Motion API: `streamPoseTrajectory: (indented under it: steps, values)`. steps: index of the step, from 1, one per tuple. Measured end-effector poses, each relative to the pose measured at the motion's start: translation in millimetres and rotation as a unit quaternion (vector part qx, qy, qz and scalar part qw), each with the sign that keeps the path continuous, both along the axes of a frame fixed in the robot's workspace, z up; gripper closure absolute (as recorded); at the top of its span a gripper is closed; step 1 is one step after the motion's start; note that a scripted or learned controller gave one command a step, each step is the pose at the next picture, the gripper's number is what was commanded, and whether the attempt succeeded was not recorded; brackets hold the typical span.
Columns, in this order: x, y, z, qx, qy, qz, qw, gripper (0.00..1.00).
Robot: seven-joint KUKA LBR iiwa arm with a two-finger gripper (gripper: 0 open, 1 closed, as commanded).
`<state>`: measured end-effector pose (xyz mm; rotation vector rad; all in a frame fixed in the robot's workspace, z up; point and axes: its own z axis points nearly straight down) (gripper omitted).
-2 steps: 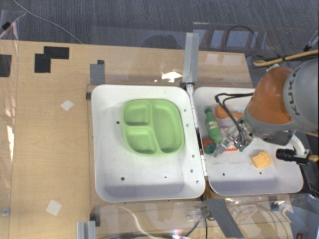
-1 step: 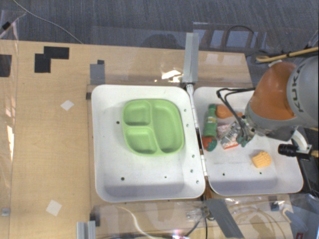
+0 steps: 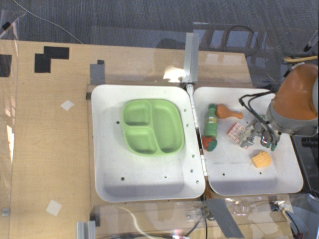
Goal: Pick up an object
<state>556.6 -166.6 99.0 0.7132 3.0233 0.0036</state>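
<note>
The right bin holds a green bottle with a red strawberry-like piece at its near end. An orange-brown drumstick-like toy lies just beyond it. Near the middle rests a small red and white packet, and a yellow corn-like piece lies nearer the front. My gripper hangs low over the bin, right beside the packet and just above the yellow piece. Nothing is seen between its fingers.
The left bin holds a green divided plate. A metal post rises behind the seam between the bins. The arm's orange band fills the right side above the right bin.
</note>
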Motion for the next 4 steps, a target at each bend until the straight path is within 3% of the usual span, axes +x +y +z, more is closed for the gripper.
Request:
streamPoseTrajectory:
  steps: [1, 2, 3, 4]
  values:
    - [-29, -42, -8, -0.0028, 0.010, 0.105, 0.9944, 1.00]
    - [-28, -40, -9, -0.0023, 0.010, 0.106, 0.9943, 0.00]
    - [59, -38, 151, -0.0017, 0.005, 0.056, 0.9984, 0.00]
    - [3, -8, 44, 0.0059, 0.017, -0.136, 0.9905, 0.00]
